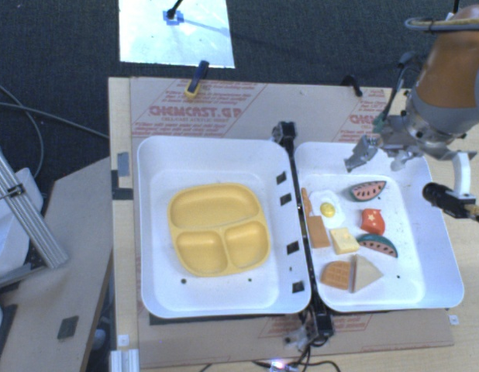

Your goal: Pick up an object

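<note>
My gripper [377,152] hangs spread and empty over the right bin's [445,279] far end, and the toy food's so crowded that going for the watermelon slice [367,190] could nudge the fried egg [328,208].

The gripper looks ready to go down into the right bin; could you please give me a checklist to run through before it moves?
1. Gripper over the right bin, near its far edge: ok.
2. Gripper carrying nothing: ok, nothing seen between its fingers.
3. Finger opening: cannot tell, too blurred.
4. Gripper above a target: not ok; the nearest piece, the watermelon slice, lies nearer the camera than the gripper.
5. Room around targets: not ok for the egg, cheese and waffle, which sit close together; ok for the tomato.
6. Yellow tray in the left bin, out of the way: ok.
</note>
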`<move>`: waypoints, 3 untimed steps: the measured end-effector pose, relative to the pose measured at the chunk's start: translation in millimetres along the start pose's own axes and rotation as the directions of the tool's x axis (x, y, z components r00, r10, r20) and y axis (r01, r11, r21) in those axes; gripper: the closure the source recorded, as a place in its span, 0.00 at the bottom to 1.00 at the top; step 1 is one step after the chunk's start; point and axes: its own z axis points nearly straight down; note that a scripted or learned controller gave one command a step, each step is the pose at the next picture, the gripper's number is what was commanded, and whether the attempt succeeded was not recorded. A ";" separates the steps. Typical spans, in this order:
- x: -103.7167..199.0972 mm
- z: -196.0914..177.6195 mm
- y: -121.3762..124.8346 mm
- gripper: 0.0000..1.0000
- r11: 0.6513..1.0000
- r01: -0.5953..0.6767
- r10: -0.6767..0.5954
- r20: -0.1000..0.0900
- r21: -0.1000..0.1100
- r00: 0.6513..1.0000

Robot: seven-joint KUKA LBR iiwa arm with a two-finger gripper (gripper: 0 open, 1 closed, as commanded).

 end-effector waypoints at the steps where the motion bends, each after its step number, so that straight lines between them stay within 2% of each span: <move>1: -47.2 130.1 37.4 0.00 1.000 -0.004 0.004 0.001 0.003 1.000; 2: -73.5 172.3 -16.3 0.00 1.000 -0.004 0.004 -0.001 0.004 1.000; 3: -113.2 168.3 64.0 0.00 1.000 0.001 -0.001 0.002 -0.007 1.000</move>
